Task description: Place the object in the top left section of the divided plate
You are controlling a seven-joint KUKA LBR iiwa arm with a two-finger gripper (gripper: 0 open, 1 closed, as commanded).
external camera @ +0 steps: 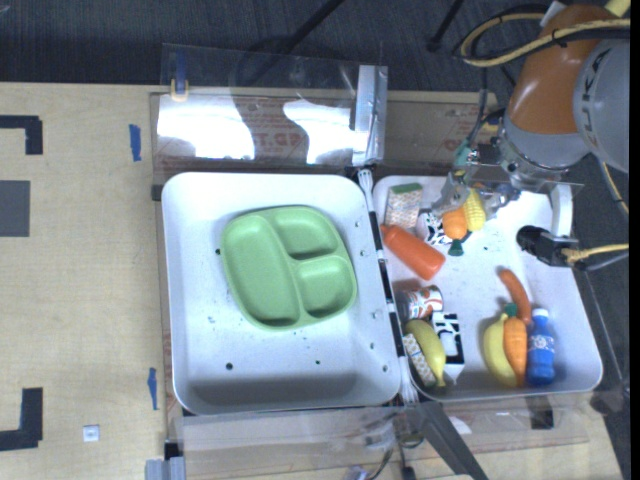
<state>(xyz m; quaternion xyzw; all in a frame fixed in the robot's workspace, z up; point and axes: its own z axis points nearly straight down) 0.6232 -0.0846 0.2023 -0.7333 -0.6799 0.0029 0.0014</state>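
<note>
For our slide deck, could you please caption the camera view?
Gripper over toy corn in the right bin; green divided plate waits in the left bin.

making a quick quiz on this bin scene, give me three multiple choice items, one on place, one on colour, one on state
1. Where does the green divided plastic plate lie?
A. left white bin
B. right white bin
C. bare bench

2. What colour is the small bottle in the right bin?
A. red
B. blue
C. black

3. What do the plate's sections hold?
A. a banana
B. a carrot
C. nothing

Answers: 1 A, the plate sits mid left bin; 2 B, its body is blue; 3 C, all three sections show bare green.
</note>
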